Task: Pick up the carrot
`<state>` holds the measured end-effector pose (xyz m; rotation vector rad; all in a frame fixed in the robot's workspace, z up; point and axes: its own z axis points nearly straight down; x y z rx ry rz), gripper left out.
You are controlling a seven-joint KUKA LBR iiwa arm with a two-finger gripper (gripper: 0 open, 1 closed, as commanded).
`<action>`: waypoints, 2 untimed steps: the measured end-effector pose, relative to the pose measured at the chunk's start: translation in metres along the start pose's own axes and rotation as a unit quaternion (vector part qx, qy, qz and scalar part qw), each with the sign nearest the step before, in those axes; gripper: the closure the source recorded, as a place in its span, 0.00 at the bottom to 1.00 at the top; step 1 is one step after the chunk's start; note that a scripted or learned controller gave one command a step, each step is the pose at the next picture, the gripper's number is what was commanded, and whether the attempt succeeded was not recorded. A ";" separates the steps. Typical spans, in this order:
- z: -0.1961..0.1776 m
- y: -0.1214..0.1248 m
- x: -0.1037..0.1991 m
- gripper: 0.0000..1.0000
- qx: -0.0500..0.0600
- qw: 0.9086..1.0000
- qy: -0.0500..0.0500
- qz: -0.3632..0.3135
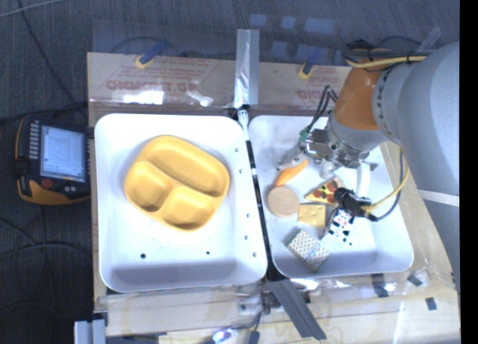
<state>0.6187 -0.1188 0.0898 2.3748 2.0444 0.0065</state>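
Toward the upper left of the right-hand white bin (403, 257) lies the small orange carrot (290, 174), a short tapered piece with its thin tip pointing up and to the right and its blunt end down toward the bin's left wall. It looks smooth and evenly orange, like a toy vegetable. Its lower end sits just beside a round tan disc (282, 201), close enough that the two seem to touch. Right of the disc are a pale yellow wedge (312, 213), a small red-and-yellow piece (323, 189), a black-and-white spotted block (341, 224), and nearer the front a white patterned cube (307, 248).

Above these things hangs the grey arm with its orange band (357, 100), and the gripper (334, 153) is low over the bin, just right of the carrot's tip. Whether its fingers are spread or closed cannot be told from this angle; nothing is seen between them.

Across the divider, the left-hand white bin (119, 260) holds a yellow three-section plastic tray (176, 181).
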 end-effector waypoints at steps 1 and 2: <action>-0.010 0.001 0.002 1.00 -0.001 1.000 0.002 0.000; -0.094 0.044 0.037 1.00 0.005 1.000 -0.001 0.018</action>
